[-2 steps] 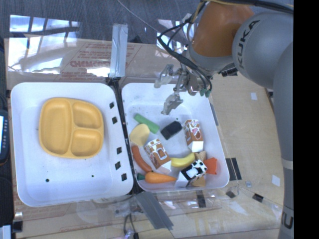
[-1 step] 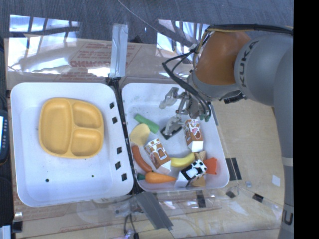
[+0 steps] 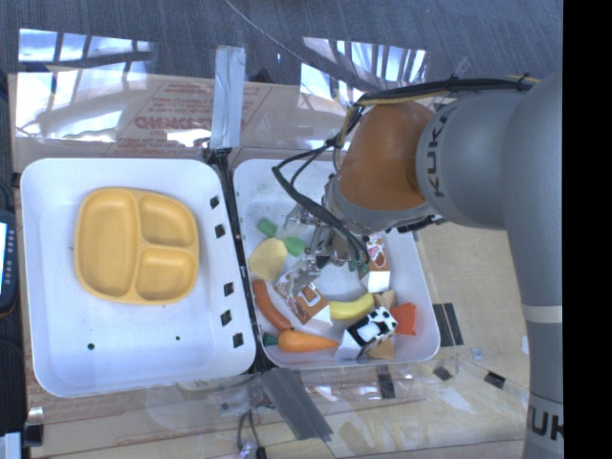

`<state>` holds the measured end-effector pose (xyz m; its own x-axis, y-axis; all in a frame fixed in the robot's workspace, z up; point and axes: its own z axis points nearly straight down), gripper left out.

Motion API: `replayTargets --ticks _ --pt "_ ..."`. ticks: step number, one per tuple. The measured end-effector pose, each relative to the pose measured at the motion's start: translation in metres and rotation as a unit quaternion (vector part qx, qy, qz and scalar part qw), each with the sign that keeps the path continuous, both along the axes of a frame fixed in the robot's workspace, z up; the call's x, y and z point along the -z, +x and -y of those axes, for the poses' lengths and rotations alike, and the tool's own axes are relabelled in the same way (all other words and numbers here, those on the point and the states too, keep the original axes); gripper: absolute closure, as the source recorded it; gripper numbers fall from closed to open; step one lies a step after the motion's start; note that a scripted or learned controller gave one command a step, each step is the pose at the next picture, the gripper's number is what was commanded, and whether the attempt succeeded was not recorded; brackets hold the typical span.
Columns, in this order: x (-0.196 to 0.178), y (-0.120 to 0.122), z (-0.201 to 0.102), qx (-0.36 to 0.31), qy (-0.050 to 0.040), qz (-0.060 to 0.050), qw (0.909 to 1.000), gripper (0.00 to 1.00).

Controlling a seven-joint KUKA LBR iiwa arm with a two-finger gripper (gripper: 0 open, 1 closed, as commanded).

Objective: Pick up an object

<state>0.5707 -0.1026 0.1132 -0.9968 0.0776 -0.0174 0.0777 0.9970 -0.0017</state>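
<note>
Grey arm [image 3: 497,161] with orange band hides the right bin's [image 3: 421,338] upper part; the gripper [image 3: 311,261] hangs over jumbled toys, its grip unclear. Just below it lie a banana [image 3: 352,307] and carrot [image 3: 306,342].

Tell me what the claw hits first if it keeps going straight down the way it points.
Probably the small brown and white box lying right beneath the claw in the right bin. Height is hard to judge from this slanted view, so the gap above it is unclear.
</note>
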Motion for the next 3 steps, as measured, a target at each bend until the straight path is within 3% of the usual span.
replayTargets --ticks 1,2,3 --pt "0.021 -0.054 -0.01 0.056 0.0023 -0.008 0.9984 0.0" --pt "0.019 -0.075 0.007 0.079 0.002 -0.002 0.9969 0.0" --pt "0.021 -0.022 0.0 0.112 0.0028 -0.008 0.9936 0.0"
